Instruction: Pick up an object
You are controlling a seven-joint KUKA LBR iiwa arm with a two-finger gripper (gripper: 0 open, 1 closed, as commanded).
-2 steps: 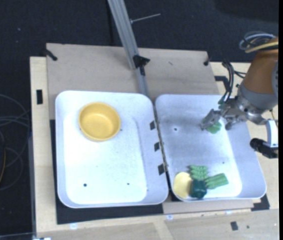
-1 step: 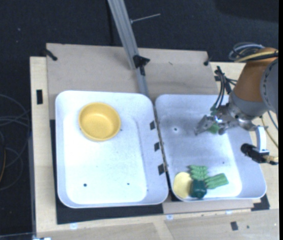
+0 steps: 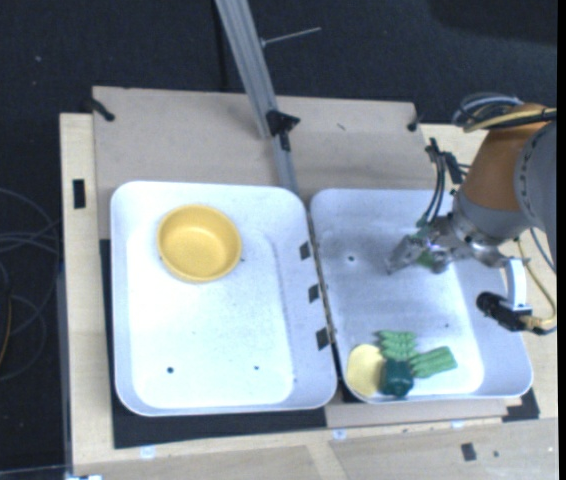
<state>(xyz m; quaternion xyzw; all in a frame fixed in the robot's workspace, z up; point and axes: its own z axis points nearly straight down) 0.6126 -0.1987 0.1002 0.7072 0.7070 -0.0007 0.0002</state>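
My gripper (image 3: 413,257) hangs low over the upper middle of the right bin (image 3: 363,218), on the grey arm with its orange band (image 3: 498,163) reaching in from the right. A small green bit (image 3: 430,260) shows right at the gripper's tip; whether it is held is unclear. At the bin's front edge lies a cluster of objects: a pale yellow round piece (image 3: 363,368), a leafy green piece (image 3: 398,345), a green elongated piece (image 3: 435,361) and a dark teal piece (image 3: 396,379), all touching or nearly so.
A yellow bowl (image 3: 199,242) stands upright in the back left of the left bin (image 3: 213,368). A grey metal rail (image 3: 248,53) slants down to the divide between the bins. Cables hang by the wrist at the right.
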